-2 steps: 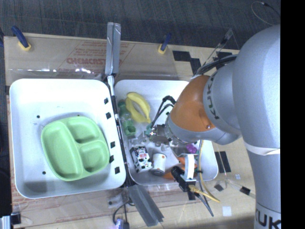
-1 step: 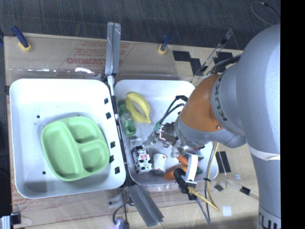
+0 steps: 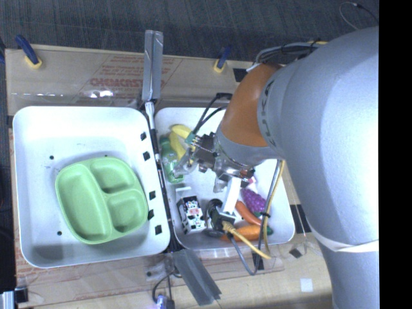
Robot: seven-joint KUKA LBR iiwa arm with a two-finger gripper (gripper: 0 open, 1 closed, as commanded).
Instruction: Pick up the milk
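The milk (image 3: 191, 213) is a small white carton with black cow patches. It lies near the front left corner of the right bin (image 3: 283, 227), close to the divider between the bins. My gripper (image 3: 190, 159) hangs over the left middle of that bin, behind the milk and apart from it. It is right beside a yellow fruit (image 3: 180, 134) and a green see-through item (image 3: 170, 161). The grey arm with its orange band (image 3: 248, 111) hides much of the right bin.
An orange carrot (image 3: 250, 215) and purple grapes (image 3: 253, 201) lie at the right bin's front right. The left bin (image 3: 38, 134) holds a green divided plate (image 3: 103, 198). A grey bar (image 3: 152, 63) stands up at the back between the bins.
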